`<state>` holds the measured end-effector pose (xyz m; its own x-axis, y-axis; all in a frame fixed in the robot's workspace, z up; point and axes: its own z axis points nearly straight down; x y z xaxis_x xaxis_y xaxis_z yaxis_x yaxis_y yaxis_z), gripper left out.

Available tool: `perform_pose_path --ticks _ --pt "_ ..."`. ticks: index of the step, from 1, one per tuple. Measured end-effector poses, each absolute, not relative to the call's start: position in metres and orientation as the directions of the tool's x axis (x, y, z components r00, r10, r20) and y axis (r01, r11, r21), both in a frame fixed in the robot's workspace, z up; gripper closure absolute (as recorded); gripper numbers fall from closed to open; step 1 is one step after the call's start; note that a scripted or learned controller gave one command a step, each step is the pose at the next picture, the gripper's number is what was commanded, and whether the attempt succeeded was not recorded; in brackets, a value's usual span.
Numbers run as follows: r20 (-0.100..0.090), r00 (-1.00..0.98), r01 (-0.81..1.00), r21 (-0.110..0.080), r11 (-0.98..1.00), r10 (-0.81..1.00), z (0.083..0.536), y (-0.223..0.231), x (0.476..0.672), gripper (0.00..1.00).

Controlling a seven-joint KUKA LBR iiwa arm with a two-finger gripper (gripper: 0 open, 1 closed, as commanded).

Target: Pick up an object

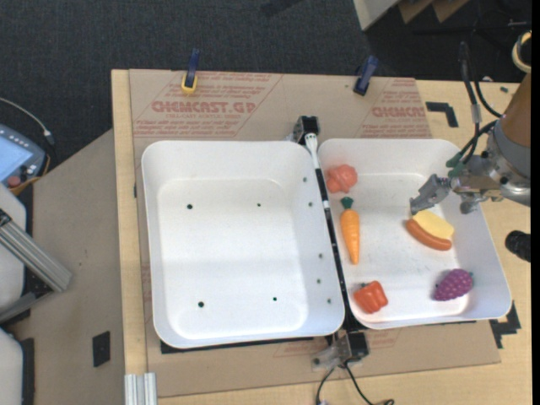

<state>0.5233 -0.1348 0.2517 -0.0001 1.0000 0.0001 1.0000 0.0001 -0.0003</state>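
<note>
The right bin (pixel 396 160) holds a pink-red round fruit (pixel 342 178) at its far left, an orange carrot (pixel 350 235) below that, a red pepper (pixel 369 296) near the front, purple grapes (pixel 453 284) at the front right, and a yellow and orange wedge (pixel 430 229) in the right half. My gripper (pixel 444 204) hangs just above the wedge's far side, reaching in from the right. It is open, its fingers spread apart with nothing between them.
The left bin (pixel 160 226) lies beside the right one, with a black divider strip (pixel 325 218) between them. Both rest on a cardboard sheet (pixel 253 99) held by clamps at the far edge. Cables hang at the right behind the arm.
</note>
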Motion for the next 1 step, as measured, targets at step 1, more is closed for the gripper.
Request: perform_pose_path --ticks 1 --pt "-0.001 -0.005 1.0 0.005 0.005 1.0 0.3732 -0.0879 0.4783 0.0"
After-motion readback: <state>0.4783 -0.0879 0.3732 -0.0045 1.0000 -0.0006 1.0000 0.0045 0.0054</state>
